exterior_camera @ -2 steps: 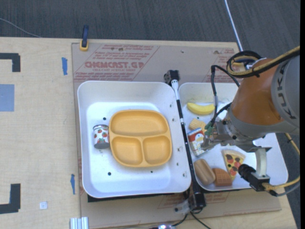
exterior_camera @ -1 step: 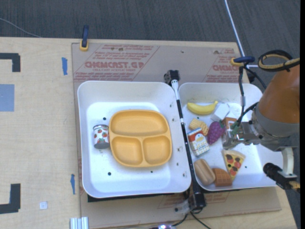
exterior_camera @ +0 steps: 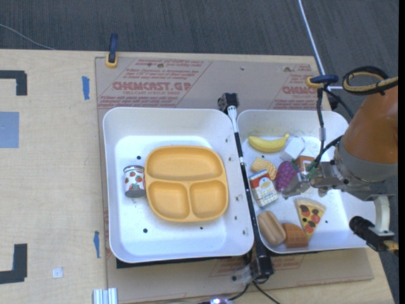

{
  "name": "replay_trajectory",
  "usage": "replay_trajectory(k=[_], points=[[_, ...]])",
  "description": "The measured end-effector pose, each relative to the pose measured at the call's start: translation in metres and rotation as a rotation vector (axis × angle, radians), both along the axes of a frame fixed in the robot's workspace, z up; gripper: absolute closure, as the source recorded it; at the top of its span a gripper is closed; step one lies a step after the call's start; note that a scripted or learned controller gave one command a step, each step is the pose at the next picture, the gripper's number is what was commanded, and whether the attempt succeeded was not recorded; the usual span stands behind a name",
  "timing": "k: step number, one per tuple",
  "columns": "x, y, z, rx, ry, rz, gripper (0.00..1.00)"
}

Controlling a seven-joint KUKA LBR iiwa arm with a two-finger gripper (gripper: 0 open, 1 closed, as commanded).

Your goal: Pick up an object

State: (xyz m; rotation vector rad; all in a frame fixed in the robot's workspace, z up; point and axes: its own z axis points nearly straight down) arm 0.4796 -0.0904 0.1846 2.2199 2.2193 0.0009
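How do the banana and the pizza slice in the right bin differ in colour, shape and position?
The banana is plain yellow; the pizza slice is orange-yellow with dark spots. The banana is a curved crescent; the pizza slice is a wedge. The banana lies at the bin's far side, the pizza slice nearer the front. Both are toy foods in the right bin.

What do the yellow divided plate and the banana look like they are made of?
The divided plate looks like moulded plastic: even matte yellow-orange colour, rounded compartment ridges, soft sheen. The banana seems to be a plastic toy too, judging by its uniform glossy yellow and its small size next to the other toy foods, though that is less certain.
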Motion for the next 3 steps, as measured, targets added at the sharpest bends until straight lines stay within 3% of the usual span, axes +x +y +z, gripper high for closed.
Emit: replay_trajectory(k=[1,2,3], points=[[0.002,-0.012,-0.082,0.000,-0.006,0.001,0.00],[0.003,-0.015,-0.071,-0.008,-0.014,-0.003,1.00],[0.002,0.056,0.000,0.002,0.001,0.002,1.00]])
